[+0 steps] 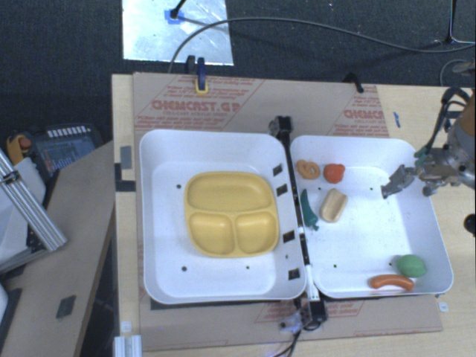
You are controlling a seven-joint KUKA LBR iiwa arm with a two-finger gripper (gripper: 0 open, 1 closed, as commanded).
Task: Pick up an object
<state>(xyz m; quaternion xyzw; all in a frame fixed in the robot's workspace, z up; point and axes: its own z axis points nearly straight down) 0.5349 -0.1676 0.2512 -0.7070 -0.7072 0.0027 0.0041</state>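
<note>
End effector hangs at the right bin's far right edge, grasping nothing; whether released or clenched I cannot tell. Descending there risks striking the hard white rim. Left, a glossy yellow divided tray. Targets: smooth tan bread roll mid-bin, rounded green piece, slippery orange sausage near corner, small tomato

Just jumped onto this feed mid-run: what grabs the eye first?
The yellow divided tray sits in the middle of the left bin. Small food toys scatter the right bin, including a green ball near its front corner. The gripper hovers at its right edge.
</note>
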